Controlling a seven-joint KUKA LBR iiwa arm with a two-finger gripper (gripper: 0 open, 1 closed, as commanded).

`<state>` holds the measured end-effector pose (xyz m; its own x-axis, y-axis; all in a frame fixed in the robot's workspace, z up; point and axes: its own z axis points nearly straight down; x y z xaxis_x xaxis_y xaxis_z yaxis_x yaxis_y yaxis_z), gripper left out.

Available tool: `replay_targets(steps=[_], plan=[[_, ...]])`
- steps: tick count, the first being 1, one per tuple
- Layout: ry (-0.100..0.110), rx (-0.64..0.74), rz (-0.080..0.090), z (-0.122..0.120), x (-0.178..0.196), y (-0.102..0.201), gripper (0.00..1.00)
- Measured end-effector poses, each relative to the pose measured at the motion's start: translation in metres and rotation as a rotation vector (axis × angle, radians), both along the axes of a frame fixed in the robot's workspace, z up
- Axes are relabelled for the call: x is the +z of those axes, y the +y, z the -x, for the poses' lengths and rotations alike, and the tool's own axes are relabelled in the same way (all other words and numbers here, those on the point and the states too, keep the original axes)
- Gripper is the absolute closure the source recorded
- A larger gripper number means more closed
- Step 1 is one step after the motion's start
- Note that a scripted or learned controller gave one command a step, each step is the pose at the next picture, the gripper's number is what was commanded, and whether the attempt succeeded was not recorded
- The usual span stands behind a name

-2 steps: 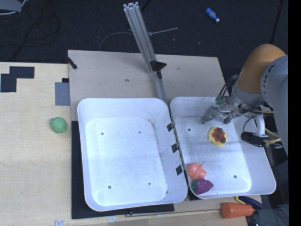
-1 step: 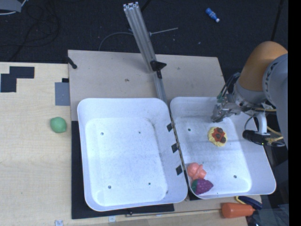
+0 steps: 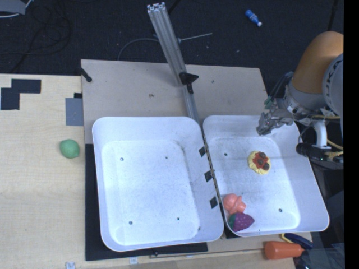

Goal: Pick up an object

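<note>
So the closest grabbable thing is the yellow toy with red and dark bits on top (image 3: 259, 162). It sits in the right bin (image 3: 303, 206), down and a bit left of the hand (image 3: 268, 125), apart from it and not touching. Further off the same way, against the bin's near-left corner, there's a pink-orange toy (image 3: 234, 202) touching a purple grape-looking one (image 3: 242, 221).

The hand hangs over the bin's far rim. Honestly can't tell if it's open or closed, it's just a dark blob from this angle, and nothing shows between its tips.

What could go wrong: the yellow toy looks low and rounded, so I'd guess an off-centre descent just nudges it away. Coming straight down from here would likely hit the rim. Going for the corner pair instead risks catching the wall or both toys.
</note>
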<state>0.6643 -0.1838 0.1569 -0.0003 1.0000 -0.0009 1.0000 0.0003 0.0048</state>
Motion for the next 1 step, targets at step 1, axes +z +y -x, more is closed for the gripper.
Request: replay_targets(steps=[1], plan=[[0.001,-0.001,0.000,-0.0043,0.0430,-0.0010,1.00]])
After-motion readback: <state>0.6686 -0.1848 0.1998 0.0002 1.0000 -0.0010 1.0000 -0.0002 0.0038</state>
